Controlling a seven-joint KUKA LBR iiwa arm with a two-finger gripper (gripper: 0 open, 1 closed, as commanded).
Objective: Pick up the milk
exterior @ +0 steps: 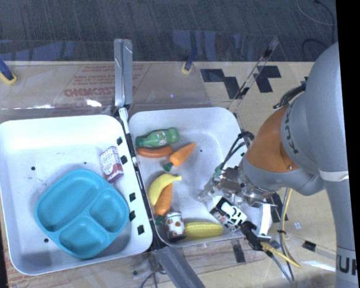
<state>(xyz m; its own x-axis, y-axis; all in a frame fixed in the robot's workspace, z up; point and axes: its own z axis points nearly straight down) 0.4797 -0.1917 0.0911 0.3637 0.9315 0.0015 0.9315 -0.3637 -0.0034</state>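
Milk (111, 163) is what I'm after, and I take it to be the small red-and-white carton in the left bin (18, 140). It sits close against the divider (133, 175) between the bins, just beside the upper right corner of the blue plate (80, 210). That spot worries me: with the wall on one side and the plate rim on the other, the jaws have little room. A descent slightly off could strike the divider or tip the carton over. I can't make out whether it stands upright or lies on its side, so my approach angle is a guess. The arm (280, 151) has the jaws low over the right bin (221, 121), well apart from the carton, and I cannot tell whether they are wide or narrow. Crossing over, they could snag the banana (163, 185) or the carrot (182, 154), or close on the wrong thing.
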